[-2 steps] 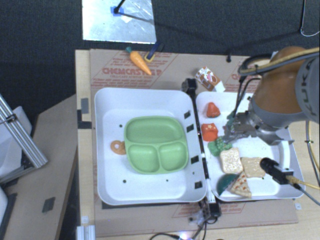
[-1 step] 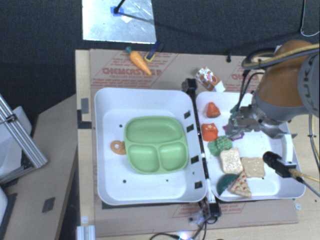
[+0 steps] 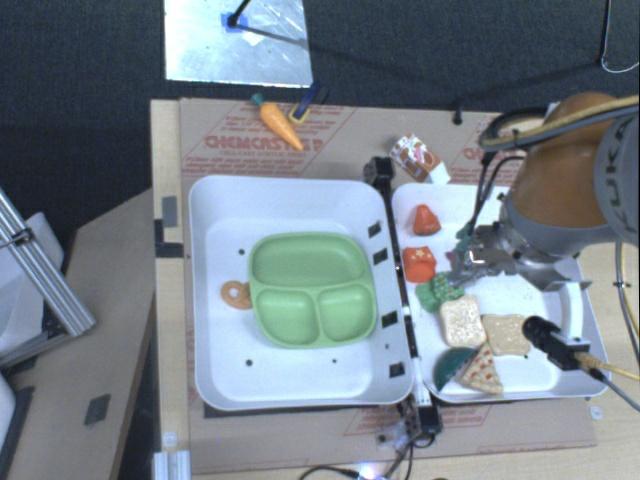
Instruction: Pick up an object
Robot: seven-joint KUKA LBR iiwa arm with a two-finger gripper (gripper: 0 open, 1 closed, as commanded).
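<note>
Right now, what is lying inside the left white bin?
The left bin holds a green divided plate and, beside it, a small orange pretzel-like ring. Whatever lies under the plate is covered.

A divided plate (image 3: 308, 288) lies in the left bin (image 3: 215, 203). A pretzel (image 3: 237, 295) lies just left of the plate; toy foods fill the bin to its right

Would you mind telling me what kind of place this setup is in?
Probably a robotics lab's grasping test bench: a grey arm with an orange band reaches over two shallow white bins holding toy food, such as a green divided plate.
</note>
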